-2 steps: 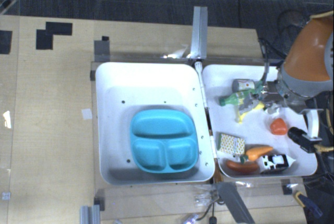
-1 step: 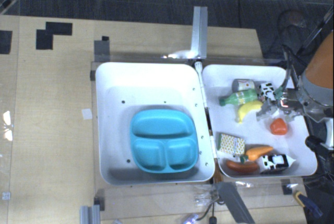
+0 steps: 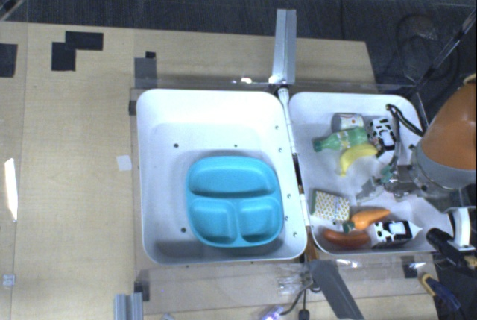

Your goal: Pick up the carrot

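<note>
Pale wood bench [image 3: 74,184] fills the lower part of the scene, dark carpet beyond it, and two shallow white bins sit side by side on the wood. The carrot [image 3: 368,218] lies near the front edge of the right bin [image 3: 302,117], orange body angled slightly, its tip pointing toward the right. It rests against a reddish-brown sausage-like piece [image 3: 345,238] just below it, and a black-and-white cow-patterned item [image 3: 392,232] sits touching or just beside its right end. A patterned square packet [image 3: 330,205] lies just to its left. This crowding matters: a clean grasp would likely need to come from above, across the carrot's narrow width, to avoid catching its neighbours.

Farther back in the same bin are a yellow banana [image 3: 355,156], a green bottle-shaped toy [image 3: 340,139] and a grey can [image 3: 346,121], well apart from the carrot.

The claw [image 3: 389,178] hangs over the middle of the right bin, behind the carrot and to its right, on the grey arm with its orange band. Whether its fingers are apart or together cannot be told from this angle; nothing is seen between them. It probably has to travel forward and down.

The left bin [image 3: 160,117] holds a blue divided tray [image 3: 235,199].
</note>
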